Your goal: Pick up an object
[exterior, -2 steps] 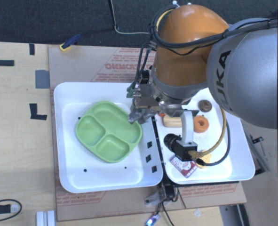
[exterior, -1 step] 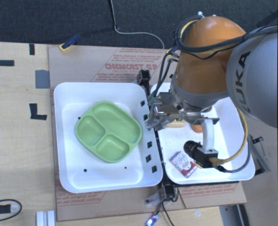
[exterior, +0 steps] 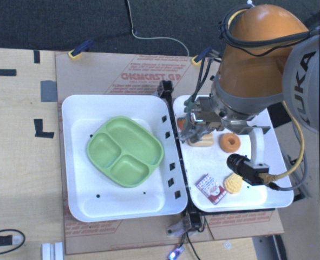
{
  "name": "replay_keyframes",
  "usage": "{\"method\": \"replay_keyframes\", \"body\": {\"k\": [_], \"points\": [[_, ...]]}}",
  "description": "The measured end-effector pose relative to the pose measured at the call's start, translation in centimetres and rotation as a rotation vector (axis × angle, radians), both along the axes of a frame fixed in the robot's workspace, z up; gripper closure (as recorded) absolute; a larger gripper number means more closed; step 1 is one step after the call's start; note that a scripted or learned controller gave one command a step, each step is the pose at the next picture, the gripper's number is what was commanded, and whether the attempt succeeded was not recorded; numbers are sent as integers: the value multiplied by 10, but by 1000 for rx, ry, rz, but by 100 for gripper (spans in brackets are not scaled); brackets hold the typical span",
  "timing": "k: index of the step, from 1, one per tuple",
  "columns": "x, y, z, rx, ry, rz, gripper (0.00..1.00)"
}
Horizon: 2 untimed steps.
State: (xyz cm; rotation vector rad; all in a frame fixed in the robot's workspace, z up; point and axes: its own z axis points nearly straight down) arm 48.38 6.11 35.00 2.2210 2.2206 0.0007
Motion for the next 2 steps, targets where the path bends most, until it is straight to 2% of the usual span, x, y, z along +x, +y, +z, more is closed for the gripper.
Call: {"method": "replay_keyframes", "body": {"k": [1,2], "points": [[0,36,12,0,2,4,100],[2,-20,-73,-4,12,-6,100]]}}
